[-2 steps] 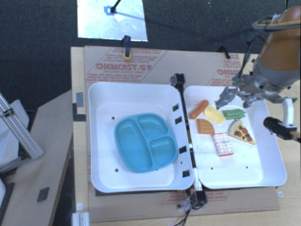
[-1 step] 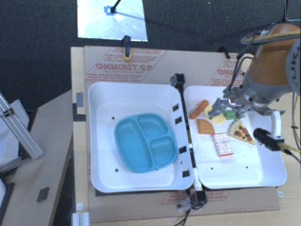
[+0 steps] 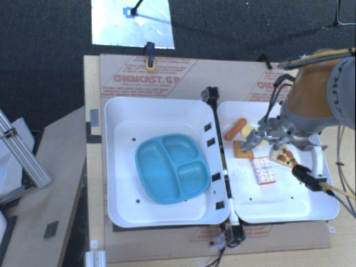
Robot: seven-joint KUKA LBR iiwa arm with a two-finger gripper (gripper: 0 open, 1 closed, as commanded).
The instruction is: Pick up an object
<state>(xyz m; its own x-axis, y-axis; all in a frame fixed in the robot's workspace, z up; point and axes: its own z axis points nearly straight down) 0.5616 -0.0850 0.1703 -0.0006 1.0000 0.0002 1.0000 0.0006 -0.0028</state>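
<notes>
two white bins [image 3: 167, 107], glossy blue sectioned tray [image 3: 172, 168]

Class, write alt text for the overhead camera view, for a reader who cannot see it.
A grey and orange robot arm reaches from the right over the right bin, its gripper low among small toy foods: a hot dog, a pizza slice and a red patterned packet. The left bin holds a blue divided plate.

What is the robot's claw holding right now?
It cannot be told. The gripper hangs low over the toy food in the right bin, near the hot dog and a brown piece, but nothing clearly sits between its fingers.
</notes>
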